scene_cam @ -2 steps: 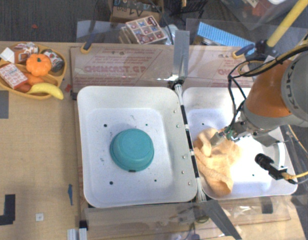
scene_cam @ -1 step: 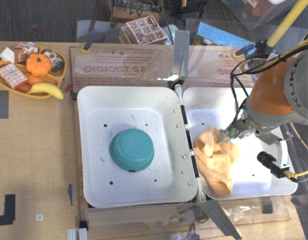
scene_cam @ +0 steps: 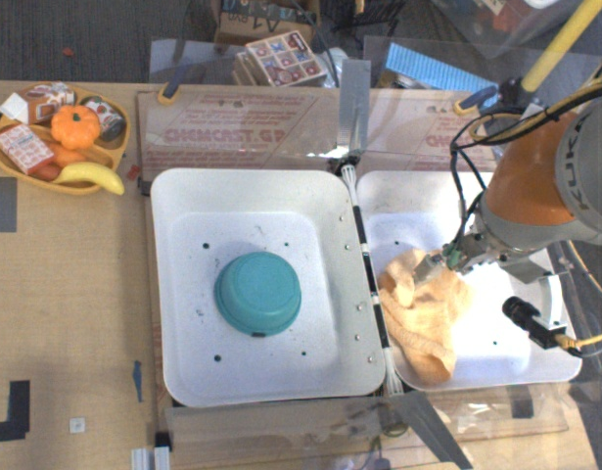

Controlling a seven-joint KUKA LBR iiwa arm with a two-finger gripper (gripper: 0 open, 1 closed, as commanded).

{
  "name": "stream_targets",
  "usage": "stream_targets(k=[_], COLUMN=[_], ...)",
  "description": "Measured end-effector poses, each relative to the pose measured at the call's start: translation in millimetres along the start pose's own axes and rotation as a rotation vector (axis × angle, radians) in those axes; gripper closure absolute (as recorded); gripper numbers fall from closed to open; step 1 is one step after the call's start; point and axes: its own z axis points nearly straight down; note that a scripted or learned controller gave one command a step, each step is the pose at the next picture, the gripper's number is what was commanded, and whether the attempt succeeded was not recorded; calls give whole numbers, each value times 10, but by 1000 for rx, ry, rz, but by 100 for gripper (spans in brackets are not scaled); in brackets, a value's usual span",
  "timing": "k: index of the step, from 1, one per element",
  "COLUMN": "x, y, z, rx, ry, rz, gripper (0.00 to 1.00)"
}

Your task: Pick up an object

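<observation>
A crumpled tan-yellow cloth [scene_cam: 425, 311] lies in the right bin [scene_cam: 506, 360], against its left wall. My gripper [scene_cam: 441, 261] is low over the cloth's upper edge and appears to touch the fabric there. The arm's orange band [scene_cam: 535, 179] and grey wrist hang above the bin's right half. A teal bowl [scene_cam: 258, 293] rests upside down in the middle of the left bin [scene_cam: 183, 213], well apart from the gripper.
A yellow dish [scene_cam: 56, 140] of toy food, with a banana and an orange pumpkin, sits on the bench at the far left. Black cables loop beside the arm. A clear plastic wall stands behind the bins, with boxes beyond it.
</observation>
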Motion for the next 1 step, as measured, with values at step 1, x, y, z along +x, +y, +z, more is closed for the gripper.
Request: stream_targets(k=[1], x=[-128], y=[-212], z=[191], rx=[-2], ry=[3], rz=[66], gripper=[0])
